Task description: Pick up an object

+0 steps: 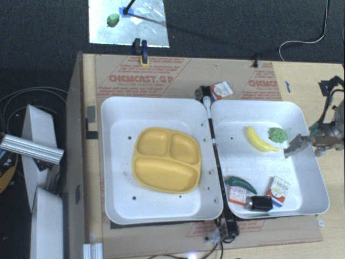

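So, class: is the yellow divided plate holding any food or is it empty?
Empty. The yellow plate in the left bin shows three bare compartments.

The end effector [295, 145] is blurred, and the arm [331, 131] behind it is cut off by the right edge.

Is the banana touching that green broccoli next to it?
Apart. The camera view shows a strip of white bin floor between the banana and the broccoli.
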Robot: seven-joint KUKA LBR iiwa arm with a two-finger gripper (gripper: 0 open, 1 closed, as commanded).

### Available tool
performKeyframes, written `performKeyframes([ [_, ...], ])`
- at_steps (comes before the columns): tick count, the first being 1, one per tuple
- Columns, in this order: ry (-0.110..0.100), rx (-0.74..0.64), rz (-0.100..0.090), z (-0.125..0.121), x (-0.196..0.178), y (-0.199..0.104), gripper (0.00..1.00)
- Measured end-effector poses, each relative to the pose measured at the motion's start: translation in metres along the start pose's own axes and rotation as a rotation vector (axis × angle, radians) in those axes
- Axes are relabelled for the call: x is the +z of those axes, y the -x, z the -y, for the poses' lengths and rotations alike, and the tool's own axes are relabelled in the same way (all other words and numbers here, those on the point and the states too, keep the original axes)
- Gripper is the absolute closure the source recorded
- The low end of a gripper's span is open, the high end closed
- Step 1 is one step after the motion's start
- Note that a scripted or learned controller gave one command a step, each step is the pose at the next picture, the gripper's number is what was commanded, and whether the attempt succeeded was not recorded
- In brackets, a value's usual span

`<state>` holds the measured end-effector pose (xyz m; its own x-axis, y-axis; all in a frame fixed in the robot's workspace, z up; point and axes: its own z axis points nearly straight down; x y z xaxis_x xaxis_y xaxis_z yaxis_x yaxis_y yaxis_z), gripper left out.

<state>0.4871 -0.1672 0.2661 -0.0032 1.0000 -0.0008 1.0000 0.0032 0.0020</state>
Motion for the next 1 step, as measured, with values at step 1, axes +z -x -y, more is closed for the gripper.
performKeyframes([
  [1,-0.003,-0.001,-0.002,-0.0569,0.0869,-0.0409,0.00],
])
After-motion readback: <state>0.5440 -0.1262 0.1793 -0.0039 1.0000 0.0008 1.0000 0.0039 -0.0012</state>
